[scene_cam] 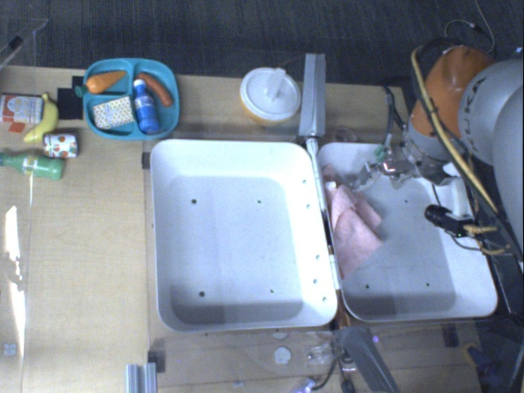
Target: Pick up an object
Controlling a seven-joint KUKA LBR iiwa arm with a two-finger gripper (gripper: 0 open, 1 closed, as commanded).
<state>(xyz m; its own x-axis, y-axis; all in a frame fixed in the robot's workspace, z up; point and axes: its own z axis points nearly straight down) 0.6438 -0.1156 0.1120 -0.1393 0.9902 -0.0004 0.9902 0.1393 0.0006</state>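
Here, the grey KUKA arm (483,113) with its orange band reaches in from the right over the upper part of the right-hand shallow white bin (426,289), and its metal two-finger gripper (370,173) hangs near that bin's upper left corner. Whether the gripper is open or closed cannot be told at this size and angle, and nothing can be seen between its tips. The soft pink crumpled cloth (354,226) lies on the floor of the right bin, against its left wall, just below and slightly left of the gripper; the cloth's upper edge comes close to the gripper, though contact cannot be judged. The left-hand shallow white bin (237,236) sits beside it, the two sharing a narrow divide. On the wooden bench (74,285) beyond the bins stands a round white lidded cup with a yellow rim (270,95), and further left a blue compartment tray (131,98) holding toy food and a small blue bottle. Left of the tray lie a yellow banana (42,119), a small printed can (60,145) and a green bottle (34,165) on its side.
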